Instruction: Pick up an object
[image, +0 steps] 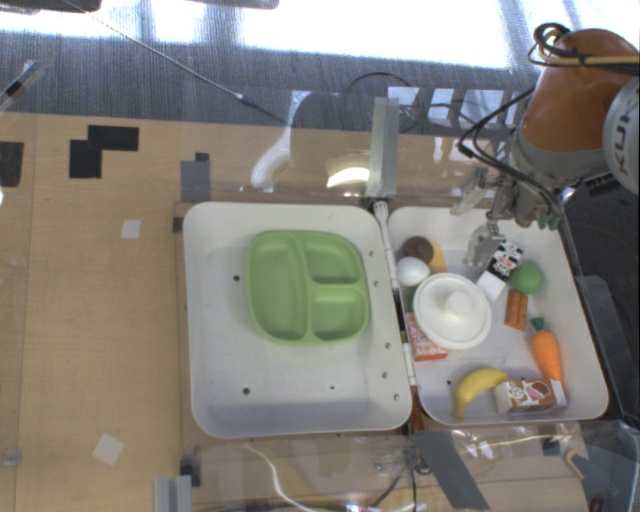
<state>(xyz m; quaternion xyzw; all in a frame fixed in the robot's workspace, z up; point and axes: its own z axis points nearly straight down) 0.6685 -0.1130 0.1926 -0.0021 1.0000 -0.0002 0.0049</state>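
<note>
Bench; gripper fingers indistinct.

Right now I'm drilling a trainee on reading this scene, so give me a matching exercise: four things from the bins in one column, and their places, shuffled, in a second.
Things:
1. green divided plate
2. banana
3. carrot
4. white egg

Places:
A. right bin, near its front edge, beside the small carton
B. right bin, close to the wall shared with the left bin
C. middle of the left bin
D. right bin, along its right side, below the green ball

Pairs: 1-C, 2-A, 3-D, 4-B
</note>
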